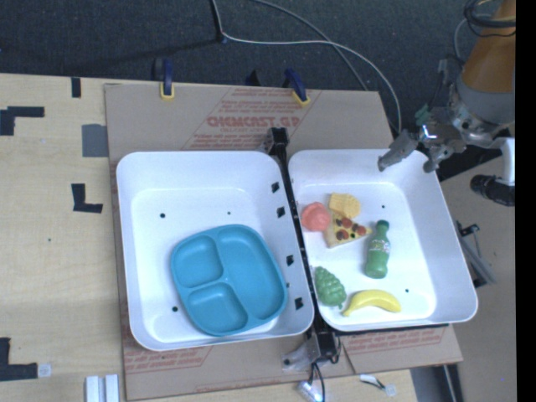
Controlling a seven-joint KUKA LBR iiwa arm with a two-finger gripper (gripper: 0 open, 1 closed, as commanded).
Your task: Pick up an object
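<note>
Approach stage is what this looks like, nothing has been picked yet. The gripper [416,150] is parked over the far right corner of the right bin [448,249], fingers spread apart with nothing between them, well up from the contents. All the candidates are lying in that right bin: a green bottle [378,249] near the middle, a banana [371,302] along the near edge, a green bumpy thing (grapes maybe?) [329,287] by the near left corner, plus a pink round piece [316,217] and a yellow wedge-ish toy [344,219] up against the left wall. The left bin [134,249] is taken up by a blue divided plate [227,279]. The bottle is probably the easiest grab: its long axis runs near-to-far, cap pointing at the far edge. So the next move would need the arm brought down and toward the near-left, with the wrist turned so the fingers close across the bottle's width.
</note>
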